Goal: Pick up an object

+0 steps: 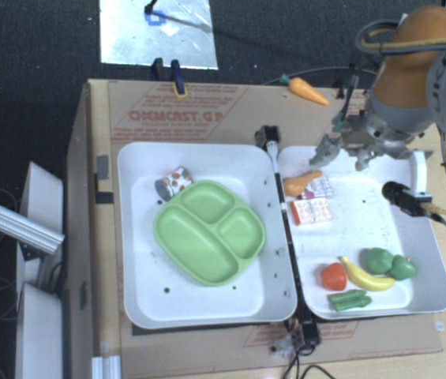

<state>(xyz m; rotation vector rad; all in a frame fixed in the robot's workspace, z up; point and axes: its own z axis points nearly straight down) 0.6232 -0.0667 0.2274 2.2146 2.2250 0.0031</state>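
The tool [339,155], its fingers spread wide and empty, hangs over the right bin's [432,247] far-left corner just above the orange chicken drumstick [300,183], which may skid against the wall if pinched off-centre.

Arm [424,61] comes in from the right, orange band up top, grey wrist below it. Wrist bent down & left, over the back edge of the right bin [432,247]. Gripper [341,154] hangs just inside that edge, fingers spread apart, nothing between them.
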